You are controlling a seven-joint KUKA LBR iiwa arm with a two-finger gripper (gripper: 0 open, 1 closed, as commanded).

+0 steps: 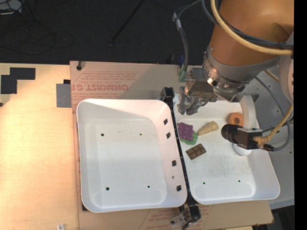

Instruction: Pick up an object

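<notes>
purple grapes [186, 132] just right of the bin divider [175, 143], below the gripper [189, 108]; claw state cannot be told. likely light, bumpy plastic; best pinched across the cluster's middle.

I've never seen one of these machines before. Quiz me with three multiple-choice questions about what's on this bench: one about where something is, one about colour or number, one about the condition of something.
1. Which bin holds the small loose items?
A. the left white bin
B. the right white bin
C. both

2. What colour is the bumpy cluster beside the divider between the bins?
A. purple
B. blue
C. red

3. How does the flat dark brown rectangular piece sit?
A. standing on edge
B. lying flat on the bin floor
C. lifted in the pincer

Answers:
1. B: the right white bin carries them all, under the pincer.
2. A: the bumpy cluster is purple on a green base.
3. B: the flat dark brown rectangular piece lies flat, apart from the pale wedge-shaped piece.
</notes>
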